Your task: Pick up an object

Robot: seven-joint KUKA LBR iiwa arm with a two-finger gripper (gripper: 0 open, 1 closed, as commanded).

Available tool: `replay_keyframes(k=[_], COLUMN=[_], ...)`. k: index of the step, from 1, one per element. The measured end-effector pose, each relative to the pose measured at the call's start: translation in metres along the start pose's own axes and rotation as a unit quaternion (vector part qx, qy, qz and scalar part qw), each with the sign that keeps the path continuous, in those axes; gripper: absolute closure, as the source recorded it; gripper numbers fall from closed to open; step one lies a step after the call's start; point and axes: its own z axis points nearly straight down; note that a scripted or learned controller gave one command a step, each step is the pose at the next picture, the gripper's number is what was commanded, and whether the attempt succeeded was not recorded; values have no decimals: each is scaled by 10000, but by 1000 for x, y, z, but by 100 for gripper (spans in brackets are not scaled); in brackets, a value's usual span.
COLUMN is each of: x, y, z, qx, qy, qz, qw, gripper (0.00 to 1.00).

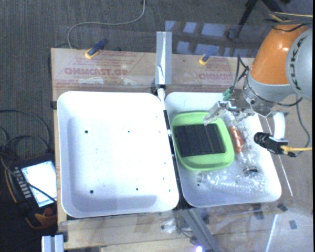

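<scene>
The tool (227, 111) hangs over the far part of the right bin (270, 190), above the far right corner of a green container (199, 160) with a dark top; whether it is apart or together I cannot tell. Just beside the container's right edge lies a clear plastic bottle (238, 135) with an orange band, and crumpled clear plastic (228, 180) sits along the bin's near edge. The left bin (73, 140) lies alongside on the worktop (110, 72).
</scene>
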Motion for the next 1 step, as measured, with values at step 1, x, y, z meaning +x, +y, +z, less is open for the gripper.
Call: replay_keyframes(k=[1], x=[-69], y=[9], z=[78], qx=[-101], qy=[-89], qz=[-194], qw=[9997], gripper=[0])
